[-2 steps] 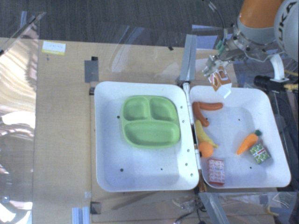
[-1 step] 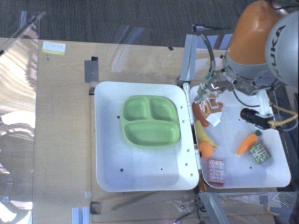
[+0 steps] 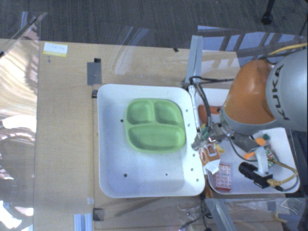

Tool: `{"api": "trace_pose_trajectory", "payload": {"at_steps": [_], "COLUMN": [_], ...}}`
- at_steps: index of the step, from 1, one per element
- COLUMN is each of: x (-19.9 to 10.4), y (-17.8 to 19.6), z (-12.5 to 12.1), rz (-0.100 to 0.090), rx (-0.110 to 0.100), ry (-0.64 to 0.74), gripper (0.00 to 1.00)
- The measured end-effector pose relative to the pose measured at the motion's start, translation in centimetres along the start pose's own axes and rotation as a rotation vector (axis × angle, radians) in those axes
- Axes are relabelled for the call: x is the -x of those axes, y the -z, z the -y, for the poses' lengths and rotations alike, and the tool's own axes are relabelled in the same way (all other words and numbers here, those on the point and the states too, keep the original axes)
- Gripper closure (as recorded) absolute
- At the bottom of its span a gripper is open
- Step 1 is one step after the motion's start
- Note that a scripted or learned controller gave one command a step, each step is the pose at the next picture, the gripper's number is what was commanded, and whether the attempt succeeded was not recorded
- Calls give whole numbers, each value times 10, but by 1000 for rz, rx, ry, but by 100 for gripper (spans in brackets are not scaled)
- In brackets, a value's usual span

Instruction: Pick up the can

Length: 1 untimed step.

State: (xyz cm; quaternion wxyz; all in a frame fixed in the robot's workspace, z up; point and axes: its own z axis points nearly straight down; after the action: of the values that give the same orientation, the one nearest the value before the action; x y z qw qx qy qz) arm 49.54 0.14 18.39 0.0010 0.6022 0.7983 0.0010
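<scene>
Nearest the lens, the grey arm with its orange band point(image 3: 248, 97) is seen hanging over the right-hand shallow white bin point(image 3: 288, 150), and much of that bin is hidden by it. The two-finger gripper point(image 3: 206, 139) is placed low at the bin's left wall; whether it is open or closed cannot be told, and nothing can be seen held in it.

At about 12 o'clock from the gripper, just beside it, an orange-red cylinder point(image 3: 203, 113) is seen against the same wall. It is judged to be the can, though part of it is covered. Its long axis appears to run from 12 to 6 o'clock, along the wall.

At 6 o'clock a brown-and-orange packet point(image 3: 210, 154) is found, and past it a red-and-white packet point(image 3: 222, 176). A green divided plastic plate point(image 3: 155, 125) is seen in the left-hand white bin point(image 3: 110, 177), at 9 o'clock.
</scene>
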Motion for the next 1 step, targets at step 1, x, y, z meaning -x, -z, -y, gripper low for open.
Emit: {"api": "trace_pose_trajectory", "payload": {"at_steps": [1], "x": [40], "y": [47], "z": [-56], "rz": [2], "rx": [3], "ry": [23], "gripper": [100]}}
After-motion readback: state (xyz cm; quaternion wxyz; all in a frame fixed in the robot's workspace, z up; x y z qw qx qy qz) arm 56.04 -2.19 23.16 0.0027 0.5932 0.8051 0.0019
